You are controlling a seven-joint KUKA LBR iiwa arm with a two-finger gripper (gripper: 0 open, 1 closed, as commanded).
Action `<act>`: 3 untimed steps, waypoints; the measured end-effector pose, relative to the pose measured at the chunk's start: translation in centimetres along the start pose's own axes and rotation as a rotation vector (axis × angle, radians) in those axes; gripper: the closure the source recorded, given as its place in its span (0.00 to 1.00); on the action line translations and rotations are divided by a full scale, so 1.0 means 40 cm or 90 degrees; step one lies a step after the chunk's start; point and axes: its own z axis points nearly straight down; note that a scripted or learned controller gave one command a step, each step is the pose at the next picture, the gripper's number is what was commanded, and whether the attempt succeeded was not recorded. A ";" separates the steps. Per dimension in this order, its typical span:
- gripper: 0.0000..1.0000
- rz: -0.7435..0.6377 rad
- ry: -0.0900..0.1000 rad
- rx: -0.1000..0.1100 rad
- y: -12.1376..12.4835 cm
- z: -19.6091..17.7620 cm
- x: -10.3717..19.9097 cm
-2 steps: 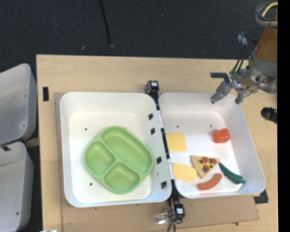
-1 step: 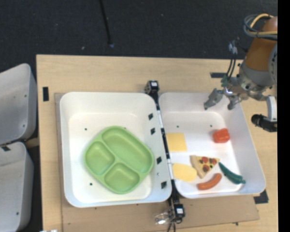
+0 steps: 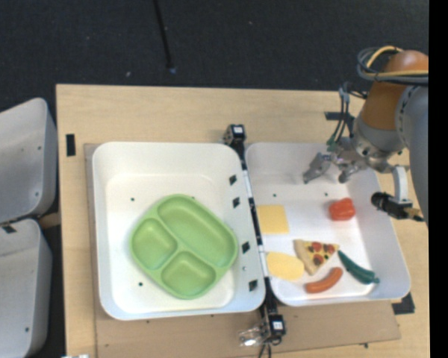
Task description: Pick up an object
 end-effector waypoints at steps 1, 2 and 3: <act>0.00 -0.001 -0.001 -0.002 0.001 0.030 -0.003; 1.00 -0.003 -0.004 -0.005 0.004 -0.002 -0.006; 1.00 0.003 0.000 -0.006 0.000 -0.121 -0.025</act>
